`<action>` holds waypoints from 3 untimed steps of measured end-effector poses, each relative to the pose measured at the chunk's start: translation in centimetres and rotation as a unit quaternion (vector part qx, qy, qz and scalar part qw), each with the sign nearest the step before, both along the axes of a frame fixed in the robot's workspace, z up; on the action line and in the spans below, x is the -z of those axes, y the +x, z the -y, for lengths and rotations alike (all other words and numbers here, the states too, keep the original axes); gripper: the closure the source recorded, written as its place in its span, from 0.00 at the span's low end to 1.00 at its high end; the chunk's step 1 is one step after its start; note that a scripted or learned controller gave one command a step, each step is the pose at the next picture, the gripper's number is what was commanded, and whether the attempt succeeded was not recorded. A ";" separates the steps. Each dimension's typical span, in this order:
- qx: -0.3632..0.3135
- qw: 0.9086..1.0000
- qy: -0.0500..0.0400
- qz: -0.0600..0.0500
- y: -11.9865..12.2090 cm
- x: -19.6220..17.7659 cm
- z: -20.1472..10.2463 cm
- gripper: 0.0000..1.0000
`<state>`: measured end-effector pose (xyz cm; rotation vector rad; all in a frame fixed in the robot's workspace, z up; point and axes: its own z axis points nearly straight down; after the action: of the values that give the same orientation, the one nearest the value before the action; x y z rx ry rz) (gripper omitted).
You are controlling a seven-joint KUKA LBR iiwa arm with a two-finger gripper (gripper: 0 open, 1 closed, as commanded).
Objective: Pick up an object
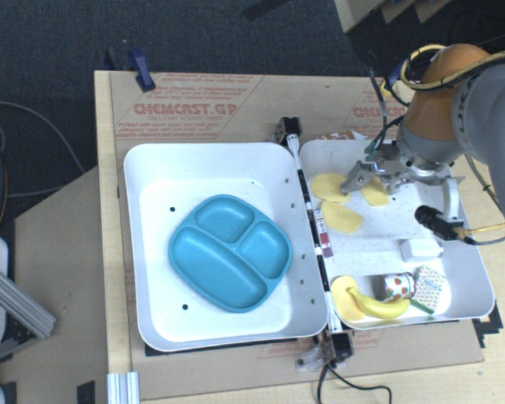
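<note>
The divider (311,225) between the two white bins served as the reference. At the near end of the right bin (480,284), just right of the divider's near end, a banana (366,304) lay curved along the near wall. Touching its far side was a small can (397,287) with a red and white label, lying on its side, and just beyond that, further from the divider, a patterned packet (430,286) with a green strip at its near edge. A little farther back, well right of the divider, a small white block (422,248) rested on the bin floor.

Left of the divider, the left bin (143,225) held a blue sectioned plate (229,252), roughly central, its three compartments facing up.

Farther on, just right of the divider's middle, a pale yellow chip-like piece (343,218) lay flat. Beyond it were two more of the same kind: one (326,187) close to the divider and another (374,195) further right.

The gripper (369,178) hung over the far part of the right bin, between those two farther yellow pieces, its metal fingers spread fairly wide and pointing down and toward the divider. Nothing was visible between them. The grey arm with its orange band (442,91) rose behind it, far right of the divider.
</note>
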<state>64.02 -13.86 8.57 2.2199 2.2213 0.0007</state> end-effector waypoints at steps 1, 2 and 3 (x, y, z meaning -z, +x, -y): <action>0.000 1.000 0.000 0.001 2.7 0.1 2.6 0.00; 0.000 1.000 0.000 -0.001 -0.2 0.1 1.0 0.00; 0.001 1.000 0.000 0.000 -0.1 -0.9 1.0 1.00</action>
<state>63.90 -14.85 9.50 2.2215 2.2204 0.0009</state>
